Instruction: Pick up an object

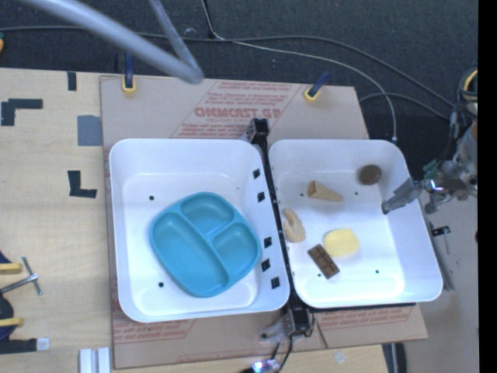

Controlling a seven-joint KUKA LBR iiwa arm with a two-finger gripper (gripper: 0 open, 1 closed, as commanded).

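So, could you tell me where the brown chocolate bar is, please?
The chocolate bar lies in the right bin, near its front, just left of the yellow piece.

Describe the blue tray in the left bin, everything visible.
The blue divided tray looks like smooth light-blue plastic, a rounded rectangle with three compartments: one large section along its lower left and two smaller ones toward the upper right, split by raised ridges. All three compartments hold nothing. It lies flat, right side up, turned at an angle to the walls of the left bin, resting on the bin floor slightly toward the lower right. Nothing else touches it; the food pieces lie in the other bin.
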